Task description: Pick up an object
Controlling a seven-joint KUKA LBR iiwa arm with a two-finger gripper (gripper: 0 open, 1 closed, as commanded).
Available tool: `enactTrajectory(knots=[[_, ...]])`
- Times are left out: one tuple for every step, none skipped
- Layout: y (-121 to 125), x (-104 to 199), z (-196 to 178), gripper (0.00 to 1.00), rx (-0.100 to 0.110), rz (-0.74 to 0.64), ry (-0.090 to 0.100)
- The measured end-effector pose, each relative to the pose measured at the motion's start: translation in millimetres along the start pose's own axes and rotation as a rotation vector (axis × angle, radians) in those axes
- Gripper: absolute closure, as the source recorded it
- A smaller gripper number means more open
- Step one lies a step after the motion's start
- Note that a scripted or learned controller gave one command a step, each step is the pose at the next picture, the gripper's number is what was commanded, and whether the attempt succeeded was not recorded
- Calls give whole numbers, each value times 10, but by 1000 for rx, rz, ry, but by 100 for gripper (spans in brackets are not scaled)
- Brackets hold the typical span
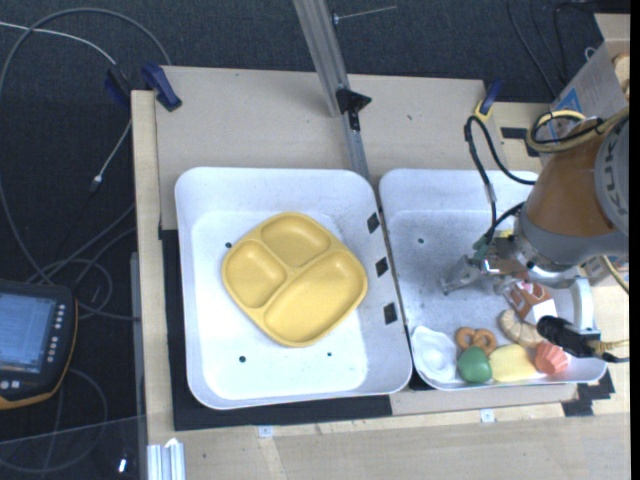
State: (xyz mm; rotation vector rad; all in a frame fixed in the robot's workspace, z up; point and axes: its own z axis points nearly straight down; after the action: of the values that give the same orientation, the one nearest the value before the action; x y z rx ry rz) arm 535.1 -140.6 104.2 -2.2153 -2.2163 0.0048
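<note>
Fingers [462, 280] perhaps empty, low over right bin [430, 208], wooden bench [260, 108]

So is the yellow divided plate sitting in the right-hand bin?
No, the yellow divided plate lies in the left bin, while the right bin holds small food items along its near edge.
</note>
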Motion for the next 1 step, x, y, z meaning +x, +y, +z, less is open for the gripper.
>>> enactTrajectory(knots=[[22, -5, -143, 100, -9, -1, -2]])
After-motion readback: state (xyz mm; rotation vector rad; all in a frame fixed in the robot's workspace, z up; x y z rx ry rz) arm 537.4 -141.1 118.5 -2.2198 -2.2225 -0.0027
